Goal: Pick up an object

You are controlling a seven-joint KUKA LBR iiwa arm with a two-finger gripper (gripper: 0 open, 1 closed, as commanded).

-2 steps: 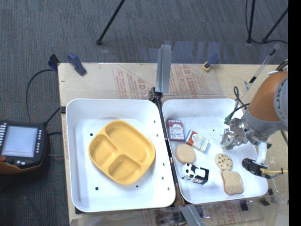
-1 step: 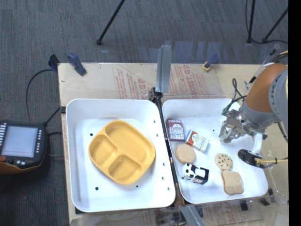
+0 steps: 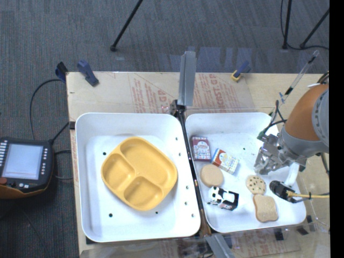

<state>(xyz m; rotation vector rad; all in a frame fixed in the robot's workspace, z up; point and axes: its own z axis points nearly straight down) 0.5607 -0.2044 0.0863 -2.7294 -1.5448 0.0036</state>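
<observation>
From my station I saw the tool point(image 3: 267, 163) low over the right-hand shallow white bin point(image 3: 226, 117), near its far right side, with bare bin floor beneath it. I could not tell whether it was open or closed, and nothing showed in its grip.

The nearest candidate was the round chocolate-chip cookie point(image 3: 256, 185), lying flat just beside the tool toward the front. The tan slice of toast point(image 3: 265, 208) lay close in front of that. The plain round tan biscuit point(image 3: 212, 175), the small white and orange carton point(image 3: 225, 161), the small dark red box point(image 3: 200, 148) and the black-and-white toy cow point(image 3: 223, 198) sat further left.

My worry was a closure on nothing, since the tool hung over bare floor. The cookie and toast looked thin and flat, so I judged a descent might skid one aside or press it into the bin without gripping it.
</observation>
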